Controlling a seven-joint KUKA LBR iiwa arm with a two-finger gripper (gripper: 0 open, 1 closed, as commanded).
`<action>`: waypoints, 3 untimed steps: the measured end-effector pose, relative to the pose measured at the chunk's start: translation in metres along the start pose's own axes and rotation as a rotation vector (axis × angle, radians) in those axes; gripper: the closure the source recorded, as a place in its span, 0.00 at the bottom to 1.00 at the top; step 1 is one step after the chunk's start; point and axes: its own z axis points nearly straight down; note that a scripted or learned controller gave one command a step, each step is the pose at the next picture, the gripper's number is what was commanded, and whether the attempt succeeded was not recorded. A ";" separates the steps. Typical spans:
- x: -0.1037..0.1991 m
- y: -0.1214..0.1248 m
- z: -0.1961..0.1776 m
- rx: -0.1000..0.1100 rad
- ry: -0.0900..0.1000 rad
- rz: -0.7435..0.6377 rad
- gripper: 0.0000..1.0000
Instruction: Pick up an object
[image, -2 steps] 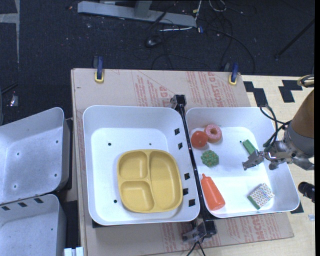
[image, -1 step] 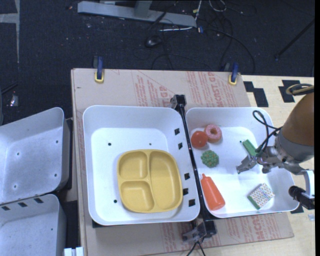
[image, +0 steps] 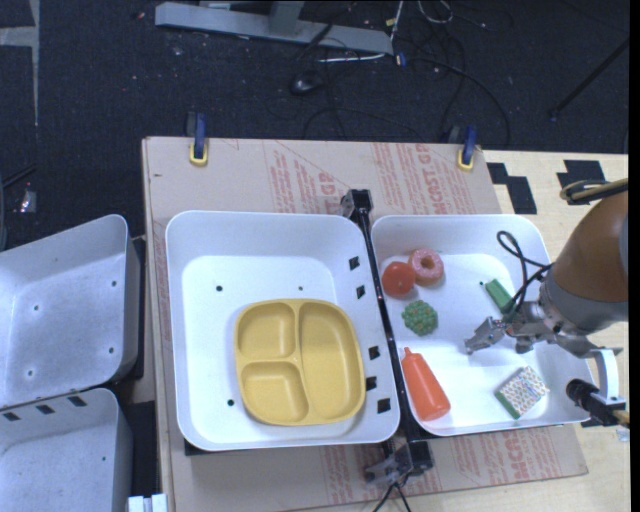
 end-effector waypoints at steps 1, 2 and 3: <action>0.000 0.000 -0.011 -0.002 -0.001 0.000 1.00; -0.006 0.000 -0.072 -0.005 -0.002 -0.002 1.00; -0.005 -0.005 -0.115 -0.006 -0.003 -0.002 1.00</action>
